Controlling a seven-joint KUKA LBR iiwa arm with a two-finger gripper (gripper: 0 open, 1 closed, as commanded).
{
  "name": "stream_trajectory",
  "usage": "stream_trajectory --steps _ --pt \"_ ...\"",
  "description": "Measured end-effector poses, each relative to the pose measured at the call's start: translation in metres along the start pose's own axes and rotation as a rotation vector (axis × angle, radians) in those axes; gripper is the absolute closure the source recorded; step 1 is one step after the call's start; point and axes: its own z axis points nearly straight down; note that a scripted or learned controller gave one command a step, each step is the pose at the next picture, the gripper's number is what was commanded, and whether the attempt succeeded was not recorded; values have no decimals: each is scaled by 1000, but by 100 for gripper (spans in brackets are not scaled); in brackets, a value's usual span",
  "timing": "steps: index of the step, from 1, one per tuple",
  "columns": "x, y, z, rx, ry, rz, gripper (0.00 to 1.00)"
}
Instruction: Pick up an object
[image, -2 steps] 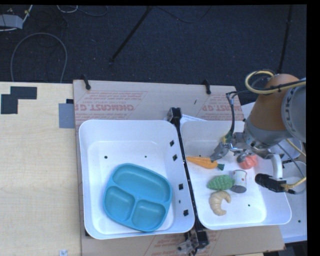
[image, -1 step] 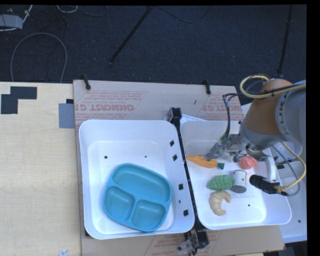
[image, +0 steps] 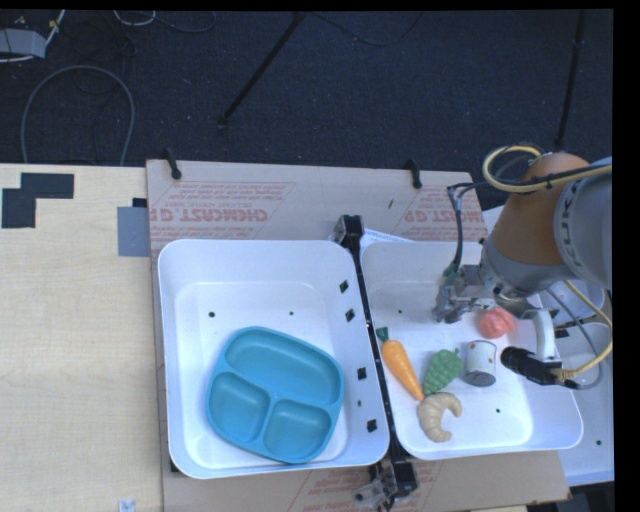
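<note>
Hovering low over the right bin (image: 560, 425), the gripper (image: 452, 303) hasn't grabbed anything yet, can't tell its state, and the carrot (image: 401, 368), croissant (image: 438, 414) and green toy (image: 441, 371) sit nearby, unpicked.

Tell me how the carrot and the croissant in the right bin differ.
The carrot is orange, with a green tip at its upper end; the croissant is pale tan. The carrot is straight and tapered, while the croissant curves into a crescent. The carrot lies nearer the divider between the bins, the croissant nearer the front wall. Both lie loose in the right bin.
</note>
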Motion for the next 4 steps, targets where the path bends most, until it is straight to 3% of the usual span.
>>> stream_trajectory --steps 1,2,3,4 --pt "-3 -2 -63 13 -4 -5 100" --pt "-5 7 -124 12 -4 -6 100" --pt "-6 8 -156 15 -3 -6 100" --pt "41 2 -149 20 -1 -8 100"
